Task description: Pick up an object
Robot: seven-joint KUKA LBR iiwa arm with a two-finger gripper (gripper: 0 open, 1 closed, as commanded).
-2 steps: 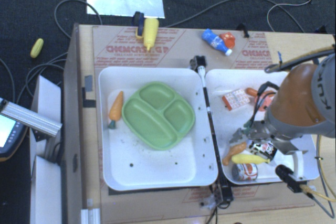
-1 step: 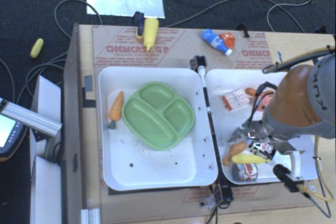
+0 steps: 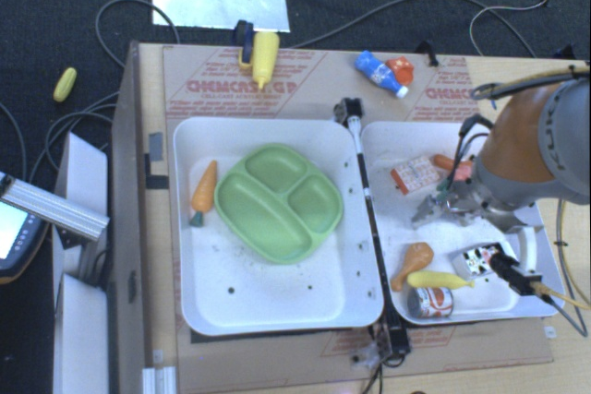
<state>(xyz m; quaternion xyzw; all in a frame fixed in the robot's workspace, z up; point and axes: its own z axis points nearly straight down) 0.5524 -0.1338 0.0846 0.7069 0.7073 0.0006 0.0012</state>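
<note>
The end effector (image 3: 436, 206) hovers low in the right bin (image 3: 388, 152), just below the small red-and-white carton (image 3: 415, 174); whether it is spread or closed I cannot tell. Nothing is visibly held. Likely risk: metal tips skidding off the carton's flat, slick cardboard face, or nudging it away. Further below the carton lie a rounded orange toy gourd (image 3: 412, 260), a smooth yellow banana (image 3: 440, 280) and 1 glossy tin can (image 3: 430, 301) (all crowded together).
</note>
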